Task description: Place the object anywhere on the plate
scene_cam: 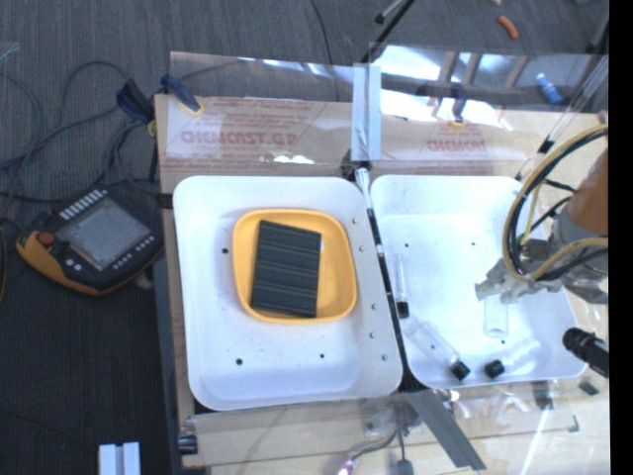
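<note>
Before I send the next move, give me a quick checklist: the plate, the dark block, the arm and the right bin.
1. Yellow plate sits inside the left bin, flat: ok.
2. Dark ribbed block lies on the plate, within its rim: ok.
3. Arm is away from the plate, over the right bin: ok.
4. State of the gripper, open or shut: cannot tell.
5. Anything held by the gripper: cannot tell; a clear item shows beneath it.
6. Clear items with black caps lie loose in the right bin: ok.

Single fixed overhead camera, slanted down over both bins [287, 389].
</note>
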Controlling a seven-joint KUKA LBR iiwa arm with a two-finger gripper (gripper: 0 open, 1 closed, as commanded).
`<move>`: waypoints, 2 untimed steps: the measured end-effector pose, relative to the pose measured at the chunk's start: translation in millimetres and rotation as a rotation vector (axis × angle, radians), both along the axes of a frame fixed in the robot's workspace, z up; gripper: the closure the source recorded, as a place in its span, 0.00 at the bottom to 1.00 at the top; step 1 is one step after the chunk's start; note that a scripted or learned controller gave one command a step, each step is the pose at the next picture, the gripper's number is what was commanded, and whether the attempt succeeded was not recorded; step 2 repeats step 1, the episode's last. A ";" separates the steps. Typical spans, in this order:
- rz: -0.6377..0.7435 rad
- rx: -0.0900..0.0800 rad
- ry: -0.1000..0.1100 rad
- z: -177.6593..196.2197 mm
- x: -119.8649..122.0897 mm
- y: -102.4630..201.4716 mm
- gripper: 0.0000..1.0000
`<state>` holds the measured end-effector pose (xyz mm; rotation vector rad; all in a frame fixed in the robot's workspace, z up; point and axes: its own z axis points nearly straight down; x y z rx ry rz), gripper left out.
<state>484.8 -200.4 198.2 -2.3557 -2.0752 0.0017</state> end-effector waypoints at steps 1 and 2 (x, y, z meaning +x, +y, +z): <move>0.000 0.000 0.000 0.1 0.0 -0.1 0.00; 0.000 0.000 0.000 0.1 0.0 -0.1 0.00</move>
